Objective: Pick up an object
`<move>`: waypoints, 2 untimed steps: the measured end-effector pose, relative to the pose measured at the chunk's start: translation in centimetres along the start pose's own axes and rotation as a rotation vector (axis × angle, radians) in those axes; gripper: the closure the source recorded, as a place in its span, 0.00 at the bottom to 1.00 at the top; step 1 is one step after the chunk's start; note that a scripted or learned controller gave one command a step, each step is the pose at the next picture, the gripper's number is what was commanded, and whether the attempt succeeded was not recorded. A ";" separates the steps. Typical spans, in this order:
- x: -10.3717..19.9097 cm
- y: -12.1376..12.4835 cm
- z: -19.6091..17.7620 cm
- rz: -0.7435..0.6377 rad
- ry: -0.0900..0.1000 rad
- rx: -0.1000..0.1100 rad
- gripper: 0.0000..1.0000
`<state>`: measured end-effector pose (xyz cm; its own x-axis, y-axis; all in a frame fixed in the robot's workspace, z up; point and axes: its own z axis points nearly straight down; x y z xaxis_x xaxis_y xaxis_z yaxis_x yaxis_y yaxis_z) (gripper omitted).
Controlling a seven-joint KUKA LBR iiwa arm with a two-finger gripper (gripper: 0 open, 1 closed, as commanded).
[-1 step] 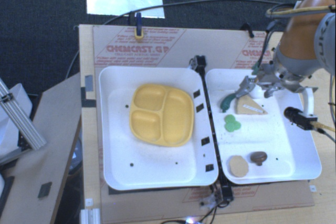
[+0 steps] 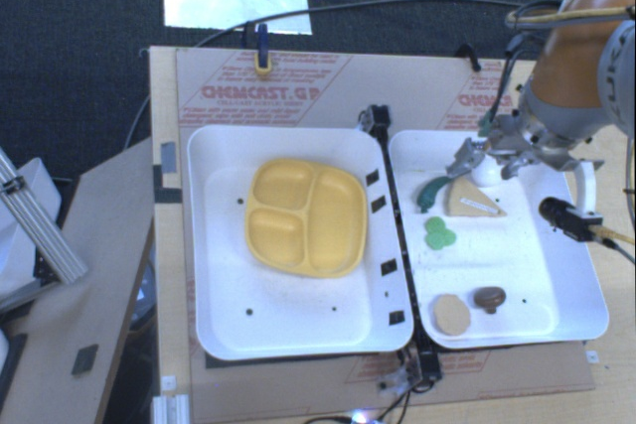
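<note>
Above right bin, gripper.

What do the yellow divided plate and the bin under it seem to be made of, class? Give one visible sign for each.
Yellow divided plate: probably moulded plastic, matt; its even colour and soft rounded compartment ridges suggest so. Left bin: likely thin formed white plastic, slightly glossy, with a smooth rolled rim and rounded corners. Neither is certain from looks alone.

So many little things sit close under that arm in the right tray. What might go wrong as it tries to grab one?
The end effector hangs over crowded items: a cream wedge, a dark green curved piece and a small white object. It might nudge a neighbour or catch two together. The green piece looks flat, so it may slip out of a grasp.
</note>
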<state>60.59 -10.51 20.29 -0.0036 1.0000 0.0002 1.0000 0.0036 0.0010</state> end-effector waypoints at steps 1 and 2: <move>0.4 0.1 4.2 0.001 0.000 0.002 0.00; 0.1 -0.2 8.5 0.003 0.000 0.003 0.00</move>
<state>60.41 -10.37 11.83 -0.0010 1.0000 0.0000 1.0000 0.0010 -0.0016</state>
